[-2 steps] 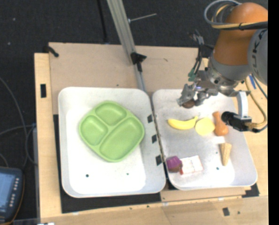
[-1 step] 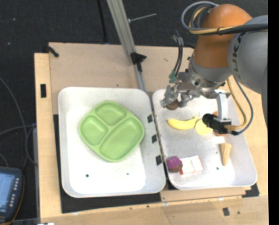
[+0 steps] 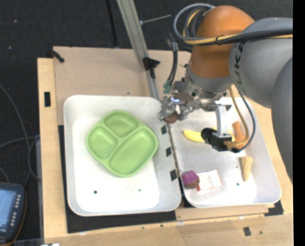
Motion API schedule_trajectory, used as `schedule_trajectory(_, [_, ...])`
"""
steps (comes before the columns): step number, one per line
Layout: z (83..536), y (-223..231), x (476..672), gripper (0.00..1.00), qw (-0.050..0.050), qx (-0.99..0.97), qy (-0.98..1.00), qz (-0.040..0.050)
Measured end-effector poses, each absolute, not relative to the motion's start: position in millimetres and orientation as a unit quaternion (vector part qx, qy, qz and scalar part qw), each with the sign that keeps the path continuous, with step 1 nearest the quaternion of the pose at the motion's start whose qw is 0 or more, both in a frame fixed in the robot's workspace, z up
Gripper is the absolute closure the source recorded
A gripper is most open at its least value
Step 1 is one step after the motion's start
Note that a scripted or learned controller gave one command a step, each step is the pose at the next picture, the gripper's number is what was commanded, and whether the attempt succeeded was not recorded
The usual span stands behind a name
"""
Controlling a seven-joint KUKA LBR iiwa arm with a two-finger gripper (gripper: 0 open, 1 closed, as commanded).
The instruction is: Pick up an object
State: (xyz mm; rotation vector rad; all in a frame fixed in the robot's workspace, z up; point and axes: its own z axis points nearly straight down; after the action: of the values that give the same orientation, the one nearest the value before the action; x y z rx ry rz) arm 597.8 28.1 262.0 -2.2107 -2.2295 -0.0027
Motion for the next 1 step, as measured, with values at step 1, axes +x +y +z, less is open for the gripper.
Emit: schedule_trajectory(1, [256.8, 71.1, 590.3, 1.00, 0.001, -0.705, -0.710, 0.0001])
